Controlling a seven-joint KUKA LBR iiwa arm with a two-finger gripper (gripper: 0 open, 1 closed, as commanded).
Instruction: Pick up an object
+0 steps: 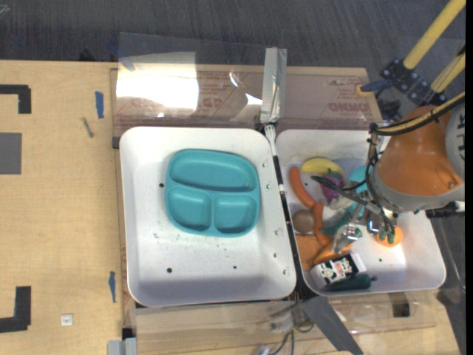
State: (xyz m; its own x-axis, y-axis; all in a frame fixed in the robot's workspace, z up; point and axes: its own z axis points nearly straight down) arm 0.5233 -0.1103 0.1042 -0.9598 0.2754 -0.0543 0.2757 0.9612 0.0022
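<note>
Objects for picking lie heaped in the right bin (pixel 425 268), crowded toward its left half. Counting what can be made out: one yellow piece (pixel 322 166) near the far wall, one long orange sausage-shaped piece (pixel 298 186) just in front of it, one brownish round piece (pixel 303 220) beside the bin's left wall, one orange wedge-like piece (pixel 316 251) toward the near side, one small white box with dark print (pixel 337 270) at the near wall, and one dark green strip (pixel 353 280) touching that box. A small orange ring-like item (pixel 389 235) sits apart to the right; its shape is hard to read in the glare.

The gripper (pixel 355 224) hangs low over the middle of this heap, below the arm's orange band (pixel 412 161). Whether its tips are spread or closed, or touch any item, cannot be told, since dark parts and clutter overlap there.

The left bin (pixel 140 265) holds one teal tray (pixel 213 191) with three compartments, lying flat near the middle. The two bins stand side by side, touching along one wall.
</note>
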